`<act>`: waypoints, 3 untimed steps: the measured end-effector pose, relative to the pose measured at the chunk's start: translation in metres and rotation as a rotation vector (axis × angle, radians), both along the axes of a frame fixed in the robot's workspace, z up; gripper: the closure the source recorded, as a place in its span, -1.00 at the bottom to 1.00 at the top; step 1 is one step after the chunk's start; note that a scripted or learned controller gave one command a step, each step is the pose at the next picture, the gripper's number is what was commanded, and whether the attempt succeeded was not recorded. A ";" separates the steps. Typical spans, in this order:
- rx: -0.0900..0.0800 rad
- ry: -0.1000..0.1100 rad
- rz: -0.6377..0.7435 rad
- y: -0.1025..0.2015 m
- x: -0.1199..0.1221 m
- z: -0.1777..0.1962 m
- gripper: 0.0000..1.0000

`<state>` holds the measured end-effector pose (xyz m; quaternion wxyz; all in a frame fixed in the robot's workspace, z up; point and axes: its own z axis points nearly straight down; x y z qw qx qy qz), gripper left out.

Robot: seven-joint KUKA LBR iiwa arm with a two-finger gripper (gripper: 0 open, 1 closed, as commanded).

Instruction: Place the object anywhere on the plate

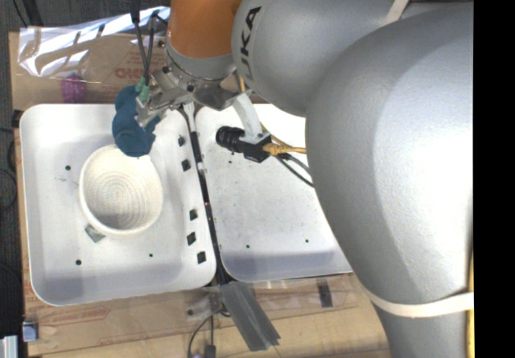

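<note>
- A blue object (131,127), rounded and soft-looking, hangs at the gripper (145,104) near the far edge of the left bin (48,268). It seems pinched between the fingers, so the claw looks closed on it, though the hold is hard to judge because the fingers are partly hidden by the wrist.
- The white plate (121,191), round with ribbed rings, sits in the middle of the left bin, just toward the near edge from the blue object. The object's lower edge seems to overlap the plate's far rim.
- What could go wrong: a release from here may land the object on the rim rather than inside, and it could roll off toward the bin's far edge. A shallow pinch could also let it slip early.
- A small grey scrap (93,232) lies against the plate's near-left rim; I cannot tell what it is.
- The right bin (273,228) is speckled with dark marks, and a black fitting with a cable (241,141) hangs above its far edge.
- Both bins rest on a brown bench (72,312). Crinkled clear plastic (72,39) and a small purple thing (74,88) lie beyond the left bin's far edge.
- The grey arm (386,123) covers the right side of the scene.
</note>
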<state>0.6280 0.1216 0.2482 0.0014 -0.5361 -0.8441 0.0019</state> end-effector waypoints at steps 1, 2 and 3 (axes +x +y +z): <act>0.001 0.001 0.222 -0.014 0.028 -0.038 1.00; 0.001 0.002 0.316 0.035 -0.007 -0.002 1.00; 0.001 0.002 0.316 0.035 -0.007 -0.002 -1.00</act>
